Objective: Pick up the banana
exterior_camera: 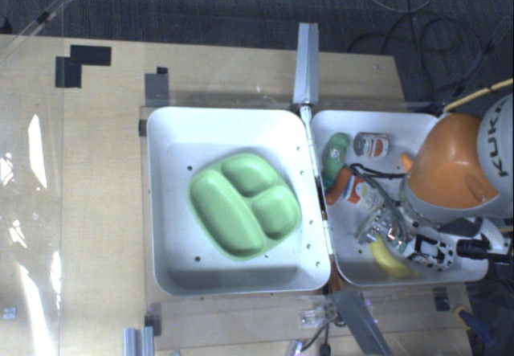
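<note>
The yellow banana [391, 259] lies near the front edge of the right bin [351, 268], partly covered by the arm's wrist hardware. My gripper [379, 228] is low in that bin, just above and to the left of the banana, close to it or touching it. The grey arm with its orange band [450, 165] reaches in from the right and hides the bin's right half.
A green divided plate [243, 203] sits in the left bin [169, 266]. At the back of the right bin are a green item [336, 149], a small can [371, 145] and an orange carrot-like piece [337, 184]. A metal divider [316, 186] separates the bins.
</note>
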Tool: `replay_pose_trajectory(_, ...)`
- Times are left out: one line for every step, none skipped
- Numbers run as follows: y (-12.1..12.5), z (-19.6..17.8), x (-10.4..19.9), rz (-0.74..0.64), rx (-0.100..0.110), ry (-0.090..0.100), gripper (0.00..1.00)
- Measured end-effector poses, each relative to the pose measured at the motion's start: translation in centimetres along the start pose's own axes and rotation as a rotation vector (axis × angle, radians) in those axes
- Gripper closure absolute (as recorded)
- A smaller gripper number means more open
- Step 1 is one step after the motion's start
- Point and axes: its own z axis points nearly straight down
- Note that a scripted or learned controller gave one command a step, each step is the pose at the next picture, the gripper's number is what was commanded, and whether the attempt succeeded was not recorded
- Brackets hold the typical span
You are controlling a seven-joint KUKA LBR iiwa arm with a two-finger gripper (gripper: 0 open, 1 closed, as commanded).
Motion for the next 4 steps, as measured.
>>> replay_pose_trajectory(5.9, -9.2, -0.7, 0.189, -0.001, -0.001, 1.00)
replay_pose_trajectory(5.9, -9.2, -0.7, 0.188, -0.001, -0.001, 0.00)
replay_pose_trajectory(2.3, -9.2, 1.7, 0.080, 0.001, 0.001, 0.00)
replay_pose_trajectory(2.6, -10.3, 1.5, 0.076, -0.004, -0.007, 1.00)
